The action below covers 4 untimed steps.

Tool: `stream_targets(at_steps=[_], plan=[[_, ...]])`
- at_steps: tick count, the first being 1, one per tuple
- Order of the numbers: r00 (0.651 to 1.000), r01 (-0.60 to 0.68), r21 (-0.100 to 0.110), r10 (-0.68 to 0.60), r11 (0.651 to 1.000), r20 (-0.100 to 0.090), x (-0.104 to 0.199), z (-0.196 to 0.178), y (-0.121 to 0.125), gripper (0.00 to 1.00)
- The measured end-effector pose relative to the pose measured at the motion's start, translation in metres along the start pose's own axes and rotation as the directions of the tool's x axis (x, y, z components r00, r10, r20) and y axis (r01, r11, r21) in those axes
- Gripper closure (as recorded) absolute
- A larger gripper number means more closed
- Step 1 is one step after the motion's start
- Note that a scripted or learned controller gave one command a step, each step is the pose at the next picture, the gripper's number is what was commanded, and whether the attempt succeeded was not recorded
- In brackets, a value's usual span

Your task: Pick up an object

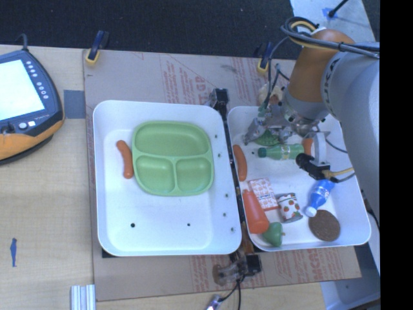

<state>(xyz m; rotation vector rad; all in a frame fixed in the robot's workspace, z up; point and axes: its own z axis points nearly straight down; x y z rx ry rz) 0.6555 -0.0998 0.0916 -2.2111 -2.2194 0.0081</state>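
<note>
My gripper (270, 132) hangs low over the far end of the right bin (352, 237), just above and left of a green bottle (281, 152) lying on its side. The wrist and its cables hide what is under the gripper. Also in this bin are an orange sausage (240, 162) by the left wall, a carrot (255, 212) with a green top, two small printed cartons (261, 189) (290, 206), a blue and white bottle (317, 197) and a brown disc (324, 225).
The left bin (161, 234) holds a green divided plate (173, 157) and another orange sausage (124, 158) beside it. A control tablet (22, 102) lies on the bench at the far left. The grey arm (352, 102) covers the right bin's far right corner.
</note>
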Motion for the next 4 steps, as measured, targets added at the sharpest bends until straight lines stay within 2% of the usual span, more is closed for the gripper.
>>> stream_targets(at_steps=[1, 2, 3, 4], plan=[[1.0, -0.002, -0.008, 0.002, 1.0, 0.003, -0.039, -0.001, 0.001, 0.0], [1.0, 0.001, -0.004, -0.001, 1.0, 0.002, -0.011, 0.0, 0.0, 0.0], [1.0, -0.001, -0.007, 0.001, 1.0, 0.003, -0.024, 0.0, 0.001, 0.0], [1.0, -0.001, -0.007, 0.001, 1.0, 0.003, -0.024, 0.0, 0.001, 0.0]])
